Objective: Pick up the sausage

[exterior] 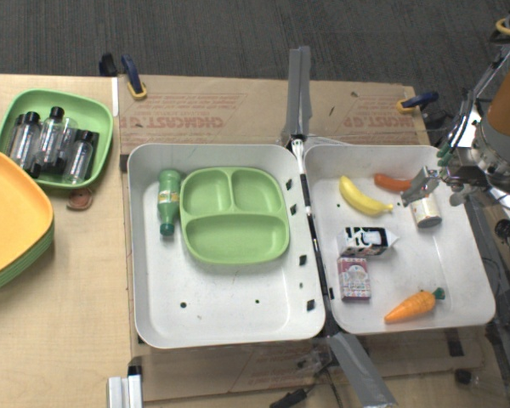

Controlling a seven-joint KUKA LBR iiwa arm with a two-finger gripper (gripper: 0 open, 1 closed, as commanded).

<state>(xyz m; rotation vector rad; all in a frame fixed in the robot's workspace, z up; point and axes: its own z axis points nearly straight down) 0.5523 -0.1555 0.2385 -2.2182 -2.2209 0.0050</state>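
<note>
The sausage [393, 180] is a short orange-red piece lying near the back of the right bin [459, 253], just right of a yellow banana [362, 196]. My gripper [425, 187] reaches in from the right and hovers just right of the sausage's end, slightly in front of it. A small white cylinder [426, 214] sits directly below the gripper in the view.
The right bin also holds a black-and-white carton [367, 240], a pink box [354, 278] and a toy carrot [413, 305]. In the left bin [153, 304] are a green divided plate [235, 215] and a green bottle [168, 201]. A metal divider [299, 100] runs between the bins.
</note>
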